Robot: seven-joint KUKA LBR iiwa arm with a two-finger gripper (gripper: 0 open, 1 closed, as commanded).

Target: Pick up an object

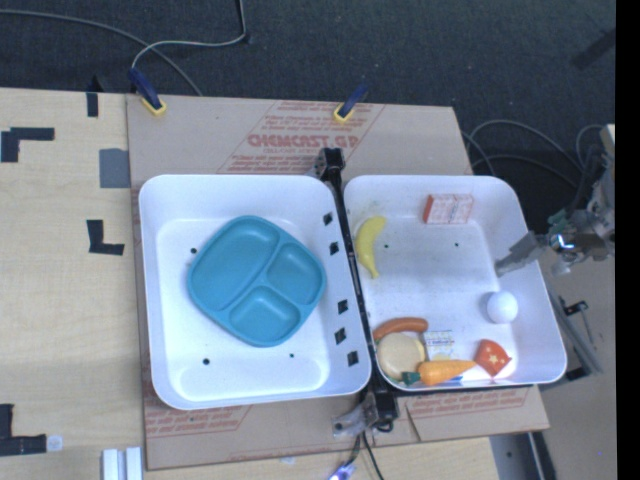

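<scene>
In the left half of the frame, the left bin (pixel 160 268) holds a blue divided plate (pixel 257 279), lying flat near its middle and apart from the walls. Nothing else lies in it.

Right of the centre divider, the right bin (pixel 430 186) carries all the small things. A yellow banana (pixel 369 244) lies just beside the divider in the bin's upper left. A small orange-and-white box (pixel 447 209) sits near the upper wall. In the lower part a cluster crowds together: a sausage (pixel 401 326), a round tan bun (pixel 400 352) just below it, a small printed card (pixel 439 344) beside them, an orange carrot (pixel 444 372) along the lower wall, and a red piece (pixel 491 356) near the lower right corner. A white ball (pixel 501 307) sits alone near the right wall, apart from the cluster.

At the right edge of the frame, the gripper (pixel 570 238) hangs over the bin's right rim, above and to the right of the ball. It holds nothing, though whether it is released or clenched cannot be told at this size.

The step in hand looks like the approach, with no object chosen for certain. The ball is nearest and stands free; the next move likely calls for travelling in over it, then descending squarely, since a round thing may roll away.
</scene>
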